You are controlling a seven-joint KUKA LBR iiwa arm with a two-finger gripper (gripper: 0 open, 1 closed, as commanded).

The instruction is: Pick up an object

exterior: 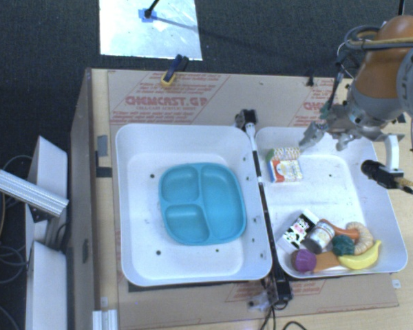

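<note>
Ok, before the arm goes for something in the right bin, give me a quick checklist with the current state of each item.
1. Gripper above the right white bin: ok, near its far edge.
2. Gripper holding nothing: ok, nothing shows between the fingers.
3. Nearest target, the small red and white carton, standing apart: ok.
4. Near-corner pile separated: not ok; yellow banana, purple round toy and metal-lidded jar crowd together.
5. Blue divided plastic tray out of the way: ok, in the left bin.
6. Finger gap wide enough: cannot tell.
</note>
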